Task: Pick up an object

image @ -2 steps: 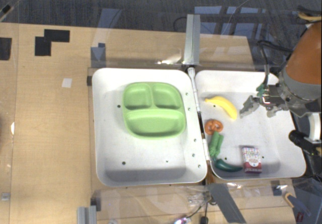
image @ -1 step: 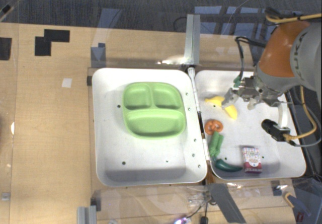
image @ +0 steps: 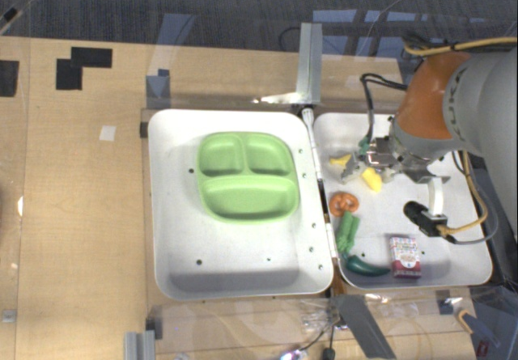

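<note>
Gripper [image: 374, 158] position: we find it low over the upper part of the right bin [image: 477, 265], at the end of the grey arm [image: 490, 99], which enters from the right of the view. The orange band [image: 425, 103] sits just above the wrist. From this angle we cannot tell whether the gripper is open or closed, or whether it grips anything.

Objects available for picking all lie in the right bin:

1. A yellow block [image: 371, 180] lies just below the gripper in the view. It is the nearest item; we cannot tell whether the two touch.
2. A smaller yellow piece [image: 340, 161] lies to the left of the gripper, near the bin's left wall.
3. An orange-red ring-shaped item [image: 343, 203] lies lower down, close to the same wall.
4. A light green elongated item [image: 348, 230] lies directly below the ring.
5. A dark green curved item [image: 366, 266] lies in the lower left corner, its end meeting the light green one.
6. A red and pink box [image: 405, 256] lies near the lower rim, just to the right of the dark green item and well apart from the gripper.

In the left bin [image: 174, 213] we note a green divided tray [image: 247, 175], lying flat in the upper middle. It has two small compartments along its far side and one wide compartment along its near side. Both bins rest side by side on the wooden bench [image: 73, 213], rims adjoining.
</note>
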Action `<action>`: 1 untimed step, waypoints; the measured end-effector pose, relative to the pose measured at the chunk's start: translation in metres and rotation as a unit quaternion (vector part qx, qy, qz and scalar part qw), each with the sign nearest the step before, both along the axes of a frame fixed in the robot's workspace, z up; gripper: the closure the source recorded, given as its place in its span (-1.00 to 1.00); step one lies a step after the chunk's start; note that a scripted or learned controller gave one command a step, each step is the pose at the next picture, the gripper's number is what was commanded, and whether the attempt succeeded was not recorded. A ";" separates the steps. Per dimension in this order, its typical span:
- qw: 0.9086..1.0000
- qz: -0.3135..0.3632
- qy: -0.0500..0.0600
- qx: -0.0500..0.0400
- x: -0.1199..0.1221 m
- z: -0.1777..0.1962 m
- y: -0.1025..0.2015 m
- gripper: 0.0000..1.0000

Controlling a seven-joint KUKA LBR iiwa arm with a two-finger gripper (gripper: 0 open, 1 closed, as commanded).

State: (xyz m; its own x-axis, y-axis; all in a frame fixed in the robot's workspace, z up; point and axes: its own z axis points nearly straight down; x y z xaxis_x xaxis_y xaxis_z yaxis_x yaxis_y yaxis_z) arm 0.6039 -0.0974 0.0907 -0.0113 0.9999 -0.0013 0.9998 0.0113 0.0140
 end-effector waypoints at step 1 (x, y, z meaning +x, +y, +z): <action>0.993 0.116 0.003 -0.001 0.020 0.026 -0.018 -1.00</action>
